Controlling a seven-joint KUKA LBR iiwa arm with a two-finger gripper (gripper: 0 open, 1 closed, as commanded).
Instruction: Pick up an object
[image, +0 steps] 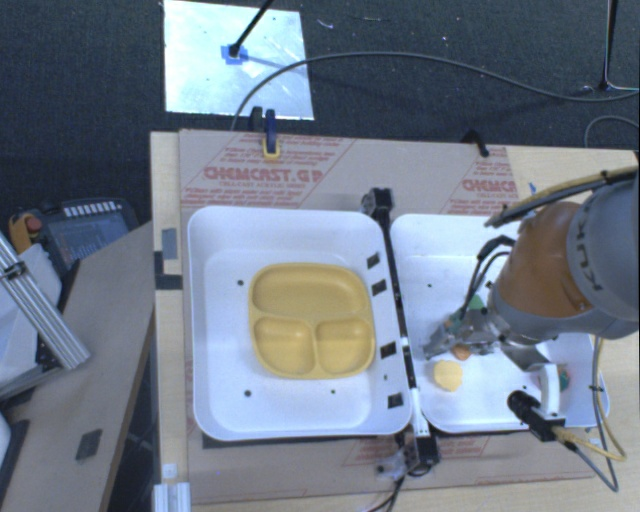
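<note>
A small round yellow object (448, 375) lies on the floor of the right bin (440, 255), near its front left corner. Just above it sits a smaller orange piece (461, 352), right under the tip of my gripper (455, 342). The gripper hangs low over the right bin, with the grey and orange arm (560, 275) covering most of that bin's right half. A yellow three-compartment plate (308, 320) rests in the middle of the left bin (215, 260).
A black divider strip (392, 300) runs between the two bins. A small green and red item (565, 378) peeks out by the arm at the right bin's right side. Cables (585, 445) trail at the front right.
</note>
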